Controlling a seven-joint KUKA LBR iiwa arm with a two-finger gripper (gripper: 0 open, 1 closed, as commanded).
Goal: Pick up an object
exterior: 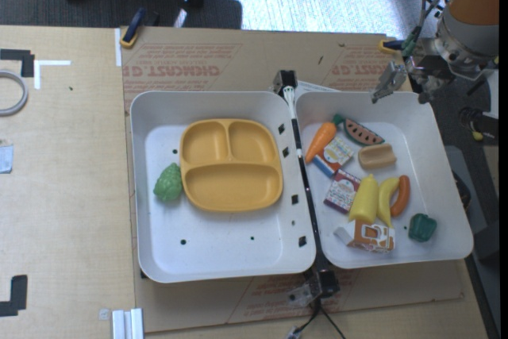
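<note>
Cardboard-topped bench [71, 194], two white bins [151, 234], grey carpet behind. Gripper [405, 79] above right bin's far rim, fingers apart, holding nothing. Toys in right bin; carrot [320, 139] nearest divider.

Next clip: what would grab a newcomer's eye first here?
Probably the big yellow divided plate in the left bin, with a green leafy toy touching its left edge. Next, the heap of toy food in the right bin: a carrot, a watermelon slice, a banana. The pincer hovers at that bin's far edge.
</note>
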